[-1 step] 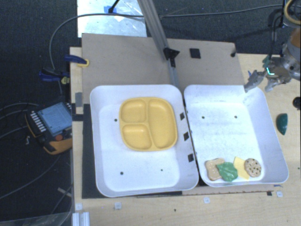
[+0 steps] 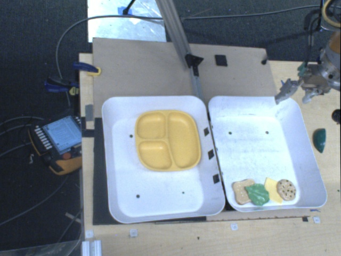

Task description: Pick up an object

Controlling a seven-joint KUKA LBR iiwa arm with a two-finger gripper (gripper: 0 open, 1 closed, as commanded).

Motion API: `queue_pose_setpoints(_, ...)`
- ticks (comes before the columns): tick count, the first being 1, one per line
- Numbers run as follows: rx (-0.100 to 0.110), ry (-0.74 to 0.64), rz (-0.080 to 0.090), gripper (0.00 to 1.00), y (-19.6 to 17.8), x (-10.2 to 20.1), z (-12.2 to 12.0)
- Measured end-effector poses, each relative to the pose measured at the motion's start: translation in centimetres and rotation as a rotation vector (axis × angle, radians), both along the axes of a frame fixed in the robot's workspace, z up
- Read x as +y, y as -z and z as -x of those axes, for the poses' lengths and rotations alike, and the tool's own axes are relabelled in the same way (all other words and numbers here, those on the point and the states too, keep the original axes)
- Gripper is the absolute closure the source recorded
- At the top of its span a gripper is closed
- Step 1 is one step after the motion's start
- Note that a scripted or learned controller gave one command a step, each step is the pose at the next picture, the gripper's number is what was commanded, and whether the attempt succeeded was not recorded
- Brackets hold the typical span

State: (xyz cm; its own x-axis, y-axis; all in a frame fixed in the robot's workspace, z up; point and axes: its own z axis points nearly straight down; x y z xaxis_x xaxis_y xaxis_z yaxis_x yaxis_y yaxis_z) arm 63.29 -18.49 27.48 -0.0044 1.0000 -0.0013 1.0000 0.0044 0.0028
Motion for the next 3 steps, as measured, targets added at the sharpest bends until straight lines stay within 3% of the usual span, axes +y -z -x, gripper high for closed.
queue_pose_setpoints(2, 0.004, 0.004, -0.001, 0.00, 8.9, -0.5, 1.3)
queue_pose_setpoints(3, 0.004, 0.004, -0.001, 0.00, 15.1, -0.4, 1.3)
